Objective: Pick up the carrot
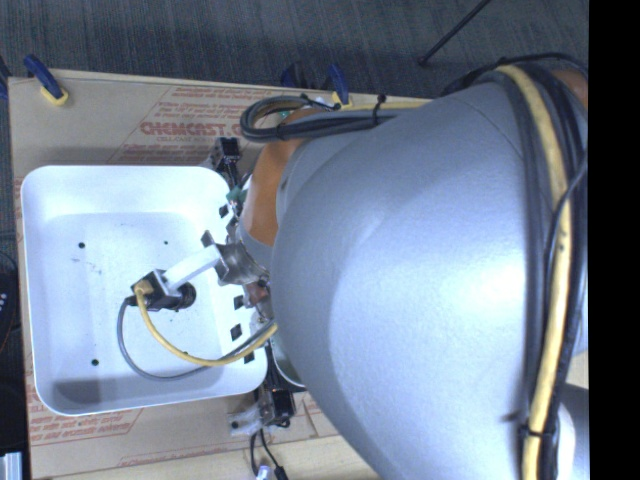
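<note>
Arm [420, 288]: grey and very large in this view, it spreads across the middle and right and covers everything to the right of the white bin.
Orange band [262, 203]: a narrow sliver at the arm's left edge, over the bin's right rim.
Wrist [238, 263]: a metal part just below the orange band. It pokes out from under the arm, above the right side of the bin floor, about halfway down.
Grip: cannot tell whether it is open or closed, because the arm's bulk hides that part.
Carrot: cannot tell where it lies, nor how it sits relative to the wrist.
White bin [30, 268]: shallow with rounded corners, on the left half of the surface. Its right rim runs under the arm.
Bin floor: white, with a few small dark dots [82, 246] spaced well apart.
Surface [130, 118]: brown board with red print, showing above and below the bin.
Blue clamps: one at the far left corner [45, 80], another on the same edge near the middle [335, 80].
Black clip [228, 153]: just beside the bin's upper right corner.
Cables [548, 268]: yellow and black, running along the arm's right side.
Floor [200, 13]: dark grey carpet beyond the surface.
Black rod [470, 18]: thin, slanting across the floor at upper right.
</note>
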`<state>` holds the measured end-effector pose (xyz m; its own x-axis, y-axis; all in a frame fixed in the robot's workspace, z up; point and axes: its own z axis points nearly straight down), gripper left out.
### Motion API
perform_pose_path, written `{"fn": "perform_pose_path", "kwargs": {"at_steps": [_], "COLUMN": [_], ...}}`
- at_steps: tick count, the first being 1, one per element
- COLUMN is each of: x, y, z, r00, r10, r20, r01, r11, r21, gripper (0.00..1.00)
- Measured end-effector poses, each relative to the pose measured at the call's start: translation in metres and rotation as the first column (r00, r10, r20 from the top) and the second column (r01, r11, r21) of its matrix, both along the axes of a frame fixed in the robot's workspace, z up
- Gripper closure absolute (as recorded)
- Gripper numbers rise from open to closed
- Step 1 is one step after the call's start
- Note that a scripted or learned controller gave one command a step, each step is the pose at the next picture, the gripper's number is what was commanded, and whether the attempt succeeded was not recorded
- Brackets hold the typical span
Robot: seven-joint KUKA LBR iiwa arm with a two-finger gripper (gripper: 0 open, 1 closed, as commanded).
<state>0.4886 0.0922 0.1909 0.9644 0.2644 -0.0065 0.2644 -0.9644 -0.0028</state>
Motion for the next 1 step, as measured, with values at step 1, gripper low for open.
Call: {"fn": "perform_pose_path", "kwargs": {"at_steps": [1], "x": [-0.0115], "y": [0.0106], "z": [-0.0988], "r00": [0.998], "r10": [0.062], "r20": [0.006], "r01": [-0.062], "r11": [0.998], "r21": [0.011], "gripper": [0.0]}}
